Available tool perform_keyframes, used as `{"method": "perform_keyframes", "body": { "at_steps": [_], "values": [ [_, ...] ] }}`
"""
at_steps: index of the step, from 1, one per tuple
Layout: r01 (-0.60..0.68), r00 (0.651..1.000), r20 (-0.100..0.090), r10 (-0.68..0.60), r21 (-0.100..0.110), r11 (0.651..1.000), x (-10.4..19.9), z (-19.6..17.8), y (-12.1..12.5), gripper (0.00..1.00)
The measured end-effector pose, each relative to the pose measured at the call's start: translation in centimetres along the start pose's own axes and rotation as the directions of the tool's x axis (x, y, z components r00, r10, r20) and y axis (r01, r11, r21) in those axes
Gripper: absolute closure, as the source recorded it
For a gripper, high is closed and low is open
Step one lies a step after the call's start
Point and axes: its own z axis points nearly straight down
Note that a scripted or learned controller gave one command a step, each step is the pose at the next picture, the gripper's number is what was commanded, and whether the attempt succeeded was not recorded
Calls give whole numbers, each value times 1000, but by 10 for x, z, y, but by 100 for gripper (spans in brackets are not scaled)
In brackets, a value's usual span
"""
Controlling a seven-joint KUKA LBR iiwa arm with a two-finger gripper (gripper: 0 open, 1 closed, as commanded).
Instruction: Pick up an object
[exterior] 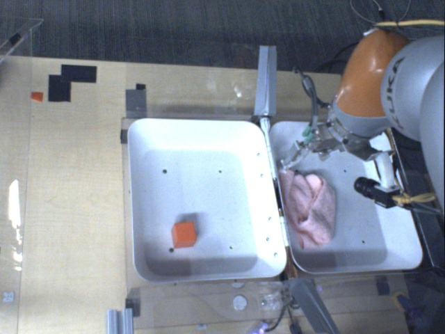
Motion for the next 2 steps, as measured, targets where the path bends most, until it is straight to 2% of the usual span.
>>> {"method": "perform_keyframes", "body": {
  "at_steps": [1, 2],
  "values": [
    [24, 1000, -1, -24, 1, 1000, -41, 84, -31, 0],
    [18, 1000, 2, -18, -3, 1000, -91, -60, 38, 0]
  ]
}}
